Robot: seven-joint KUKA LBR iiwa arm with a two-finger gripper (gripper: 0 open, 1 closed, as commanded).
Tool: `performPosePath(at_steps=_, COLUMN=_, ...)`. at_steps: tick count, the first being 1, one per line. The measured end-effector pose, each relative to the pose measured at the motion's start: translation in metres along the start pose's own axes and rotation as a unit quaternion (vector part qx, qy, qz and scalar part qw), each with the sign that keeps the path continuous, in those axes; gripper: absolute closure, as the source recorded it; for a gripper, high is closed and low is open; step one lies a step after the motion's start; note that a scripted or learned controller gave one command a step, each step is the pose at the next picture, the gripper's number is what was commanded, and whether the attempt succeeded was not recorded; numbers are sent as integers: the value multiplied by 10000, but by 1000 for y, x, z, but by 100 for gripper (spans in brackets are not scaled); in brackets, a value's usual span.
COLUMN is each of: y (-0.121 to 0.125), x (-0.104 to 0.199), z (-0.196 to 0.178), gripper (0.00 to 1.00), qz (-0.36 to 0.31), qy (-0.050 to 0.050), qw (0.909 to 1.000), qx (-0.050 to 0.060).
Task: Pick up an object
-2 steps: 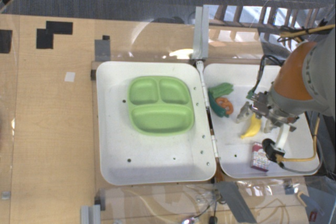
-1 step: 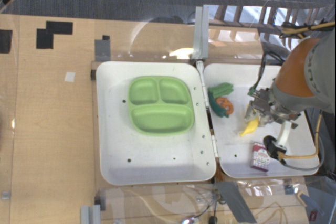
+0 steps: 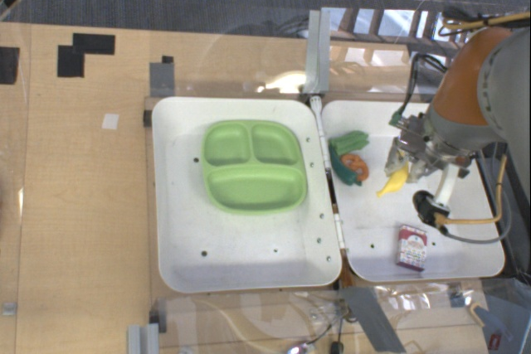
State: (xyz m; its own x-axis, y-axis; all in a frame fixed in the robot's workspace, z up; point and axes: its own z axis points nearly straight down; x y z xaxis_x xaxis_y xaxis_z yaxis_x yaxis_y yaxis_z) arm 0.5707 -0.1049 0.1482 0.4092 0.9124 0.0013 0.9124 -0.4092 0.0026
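A: Which step is this?
B: The grasp. The end effector (image 3: pixel 404 166) sits over the yellow banana (image 3: pixel 393 181) in the right bin (image 3: pixel 465 261); I cannot tell how its tips stand.
A: Next?
B: Probably confirm the grip, then lift straight up, clear of the green toy (image 3: pixel 348 143).

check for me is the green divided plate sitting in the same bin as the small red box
No. The green divided plate lies in the left bin, while the small red box lies in the right bin.
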Motion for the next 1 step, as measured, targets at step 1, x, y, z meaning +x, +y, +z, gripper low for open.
performPosePath(at_steps=1, y=-10, x=58, z=-65, gripper=100, qz=-2168, qy=4, qw=9762, qx=-9)
